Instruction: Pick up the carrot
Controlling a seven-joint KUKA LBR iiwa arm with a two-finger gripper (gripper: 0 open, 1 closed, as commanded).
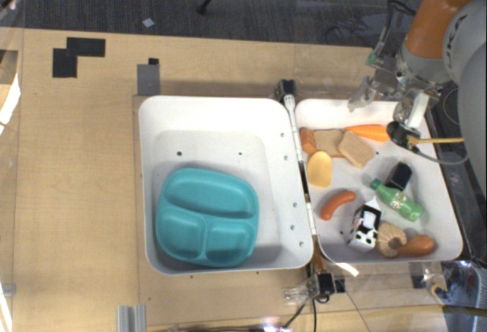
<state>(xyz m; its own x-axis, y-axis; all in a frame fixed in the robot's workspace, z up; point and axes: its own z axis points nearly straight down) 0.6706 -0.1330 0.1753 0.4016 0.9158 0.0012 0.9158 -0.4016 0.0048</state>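
The carrot [368,132] is orange and tapered. It lies flat near the back wall of the right bin [449,205], pointing left, with a tan bread piece [356,148] touching its front side. My gripper [387,103] hangs over the bin's back edge, just above and slightly right of the carrot. Its fingers [362,97] are spread apart with nothing between them. The grey arm with the orange band [435,14] comes in from the upper right.
The right bin also holds a second bread slice [329,142], sausages [337,204], a yellow piece [319,169], a green bottle [398,200], a black block [399,174], a cow toy [367,227] and brown items [415,246]. A teal divided tray [207,216] lies in the left bin [205,113].
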